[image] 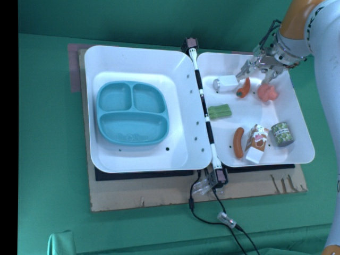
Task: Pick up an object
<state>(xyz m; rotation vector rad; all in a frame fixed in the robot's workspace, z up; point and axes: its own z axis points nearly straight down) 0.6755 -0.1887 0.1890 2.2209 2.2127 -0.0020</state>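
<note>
A: Which piece is it going for?

B: My guess is the small orange carrot (243,88), lying tilted near the back of the right bin (297,142). It sits between the white tube (225,83) on its left and the pink toy (268,92) on its right, close to both.

A: And the gripper?

B: The gripper (258,74) hangs just above and slightly right of the carrot, fingers spread apart, nothing between them. One finger points down toward the tube's end, the other toward the pink toy, so the carrot lies roughly under the gap, a little to the left of its middle.

A: Why spread like that?

B: I'd judge it's set to straddle a thing before closing. The crowding is the worry: a finger could land on a neighbour.

A: The rest of the bin?

B: Looser. A green piece (220,111) near the divider (204,108), then a sausage (238,142), a small carton (256,143) and a can (282,134) along the front, well apart from the gripper.

A: Left side?

B: The left bin (106,161) carries a blue divided plate (132,112), lying flat
</note>
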